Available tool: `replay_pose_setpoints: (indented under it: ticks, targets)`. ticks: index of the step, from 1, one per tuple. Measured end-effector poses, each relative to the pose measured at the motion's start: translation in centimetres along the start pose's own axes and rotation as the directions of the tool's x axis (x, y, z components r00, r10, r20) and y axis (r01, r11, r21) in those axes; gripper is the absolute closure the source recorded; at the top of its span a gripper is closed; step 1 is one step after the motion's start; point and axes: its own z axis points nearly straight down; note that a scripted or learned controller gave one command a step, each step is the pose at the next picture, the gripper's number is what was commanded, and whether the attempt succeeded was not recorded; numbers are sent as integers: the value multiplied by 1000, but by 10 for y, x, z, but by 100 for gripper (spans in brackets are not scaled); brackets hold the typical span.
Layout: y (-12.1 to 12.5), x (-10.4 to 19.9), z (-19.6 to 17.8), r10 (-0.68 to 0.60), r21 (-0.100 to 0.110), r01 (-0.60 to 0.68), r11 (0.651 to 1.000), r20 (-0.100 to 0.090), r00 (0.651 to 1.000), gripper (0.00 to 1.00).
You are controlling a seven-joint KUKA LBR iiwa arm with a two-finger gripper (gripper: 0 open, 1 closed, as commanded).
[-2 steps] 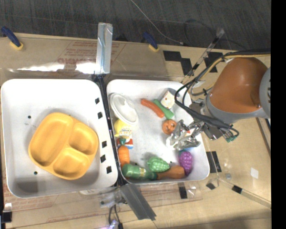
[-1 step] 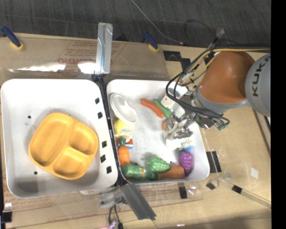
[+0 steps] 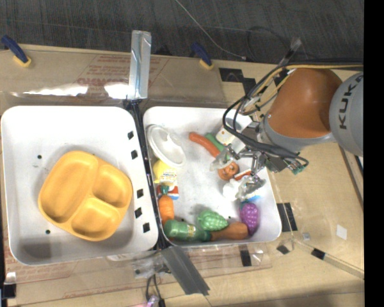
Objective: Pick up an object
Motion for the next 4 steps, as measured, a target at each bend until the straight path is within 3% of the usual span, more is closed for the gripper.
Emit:
replay_pose_setpoints:
  ticks: [1, 2, 3, 4]
  targets:
    - [-17, -27, 54, 142, -2, -142, 990, -2, 990, 0]
    - [40, -43, 54, 353, -2, -353, 935, -6, 935, 0]
    - [13, 10, 10, 473, 2, -473, 881, 1, 881, 0]
    - [-15, -21, 52, 565, 2, -565, 825, 2, 825, 0]
